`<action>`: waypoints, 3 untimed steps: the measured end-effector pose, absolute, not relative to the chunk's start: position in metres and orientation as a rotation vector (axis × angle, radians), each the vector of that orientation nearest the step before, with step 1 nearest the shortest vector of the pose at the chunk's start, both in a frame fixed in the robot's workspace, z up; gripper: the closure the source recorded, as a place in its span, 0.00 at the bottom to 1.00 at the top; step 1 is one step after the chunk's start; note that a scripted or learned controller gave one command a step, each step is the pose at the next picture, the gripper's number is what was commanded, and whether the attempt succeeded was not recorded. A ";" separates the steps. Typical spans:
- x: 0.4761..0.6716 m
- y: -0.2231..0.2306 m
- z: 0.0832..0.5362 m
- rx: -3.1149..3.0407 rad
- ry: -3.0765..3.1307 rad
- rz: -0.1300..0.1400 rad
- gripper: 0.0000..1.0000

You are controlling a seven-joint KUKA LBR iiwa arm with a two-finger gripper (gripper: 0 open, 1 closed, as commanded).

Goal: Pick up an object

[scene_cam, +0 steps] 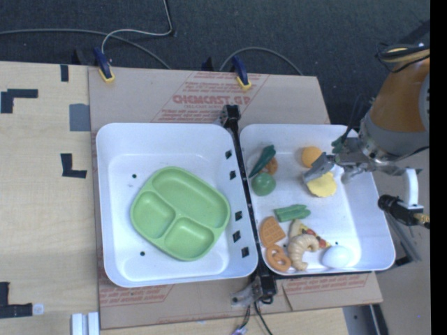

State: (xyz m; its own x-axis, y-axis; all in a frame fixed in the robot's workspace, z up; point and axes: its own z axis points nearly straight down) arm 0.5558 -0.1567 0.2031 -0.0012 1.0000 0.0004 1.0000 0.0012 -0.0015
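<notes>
The gripper (323,170) hangs low over the right bin (363,208), its grey fingers reaching in from three o'clock and splayed fairly wide, with nothing between them. Just below and touching the tips in this view lies a yellow piece (323,185) (probably a toy lemon or cheese wedge, though its shape is hard to read), and at about eleven o'clock from it sits an orange ball (311,155). The step in hand looks like the descent onto the yellow piece. To do it well, the fingers should straddle the piece squarely, drop until they nearly meet the bin floor, then close slowly so the rounded toy does not squirt sideways toward the bin wall at three o'clock. Other candidates crowd the bin's six o'clock end: a white egg (338,256), a croissant (302,246) and a pretzel (277,257), with a green ball (263,183) near nine o'clock. The left bin (115,208) carries a green divided plate (180,212). The gripper covers part of the yellow piece, so how high the fingertips sit above it cannot be judged.
</notes>
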 end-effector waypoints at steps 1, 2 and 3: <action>0.607 -0.193 0.087 -2.225 -2.228 -0.003 0.00; 0.669 -0.175 0.086 -2.221 -2.225 -0.001 0.00; 0.670 -0.176 0.097 -2.222 -2.231 -0.001 1.00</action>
State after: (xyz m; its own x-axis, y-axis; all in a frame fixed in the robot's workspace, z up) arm 0.6703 -0.1760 0.0974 -0.0039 1.0000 -0.0046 1.0000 0.0039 0.0052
